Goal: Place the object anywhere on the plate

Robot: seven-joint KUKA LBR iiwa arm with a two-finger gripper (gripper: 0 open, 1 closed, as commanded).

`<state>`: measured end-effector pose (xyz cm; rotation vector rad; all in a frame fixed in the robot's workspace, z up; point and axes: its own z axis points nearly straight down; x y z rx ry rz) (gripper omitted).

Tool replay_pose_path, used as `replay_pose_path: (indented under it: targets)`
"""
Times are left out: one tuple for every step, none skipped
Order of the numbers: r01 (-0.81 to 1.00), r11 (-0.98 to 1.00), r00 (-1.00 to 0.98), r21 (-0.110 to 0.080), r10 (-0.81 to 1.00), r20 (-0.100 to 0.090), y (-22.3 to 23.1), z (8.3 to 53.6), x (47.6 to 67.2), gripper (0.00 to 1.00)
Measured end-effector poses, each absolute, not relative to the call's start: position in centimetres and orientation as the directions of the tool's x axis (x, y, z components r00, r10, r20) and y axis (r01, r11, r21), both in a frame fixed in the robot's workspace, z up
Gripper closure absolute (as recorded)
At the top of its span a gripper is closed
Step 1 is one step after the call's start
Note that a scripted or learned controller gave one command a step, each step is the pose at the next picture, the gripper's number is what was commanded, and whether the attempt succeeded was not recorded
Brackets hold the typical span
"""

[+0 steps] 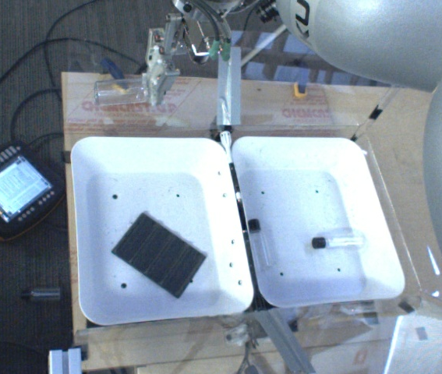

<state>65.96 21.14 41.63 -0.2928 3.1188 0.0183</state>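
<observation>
A small clear tube with a black cap (336,241) lies on its side in the right white bin (376,209), well apart from the dark ribbed rectangular plate (159,254) lying flat in the left white bin (96,209). The gripper (160,57) hangs above the worktop's (322,104) far edge, beyond both bins, carrying nothing. By my reading the pick has not begun: the grey arm (376,22) must first descend over the tube.

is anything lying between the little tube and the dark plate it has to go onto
Only the two bins' adjoining walls. The tube lies in the right bin and the dark plate in the left bin, so it must be lifted over them.
</observation>
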Motion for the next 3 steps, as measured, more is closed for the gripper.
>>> replay_pose_path:
  targets:
    - [-0.187, 0.982, -0.982, 0.014, -0.186, -0.014, 21.2, 42.6, 66.0, 1.0]
    - [-0.187, 0.982, -0.982, 0.018, -0.186, -0.017, 21.3, 43.6, 66.1, 1.0]
    - [-0.187, 0.982, -0.982, 0.021, -0.186, -0.02, 21.4, 44.7, 66.1, 1.0]
